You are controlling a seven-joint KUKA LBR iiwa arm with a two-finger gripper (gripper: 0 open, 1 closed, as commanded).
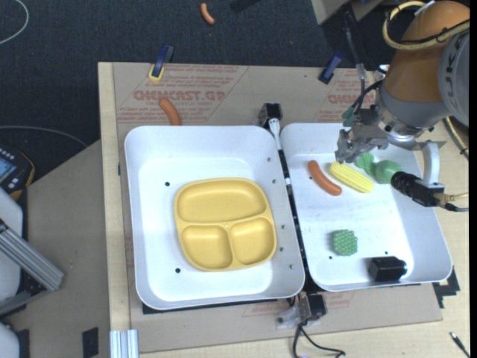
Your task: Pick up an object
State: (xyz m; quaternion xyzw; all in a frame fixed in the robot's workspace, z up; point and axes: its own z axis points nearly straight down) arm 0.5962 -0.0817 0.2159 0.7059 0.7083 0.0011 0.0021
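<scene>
The hand hangs low over the right bin, touching the yellow corn cob's upper end; its opening cannot be told. A sausage lies just left of the corn.

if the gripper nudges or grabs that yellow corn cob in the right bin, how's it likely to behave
The corn cob is rounded and elongated, so it would probably roll sideways if pushed. It looks like a moulded toy, so likely stiff and light. Its bumpy surface may help grip, though the gripper could slip off its curve.
</scene>
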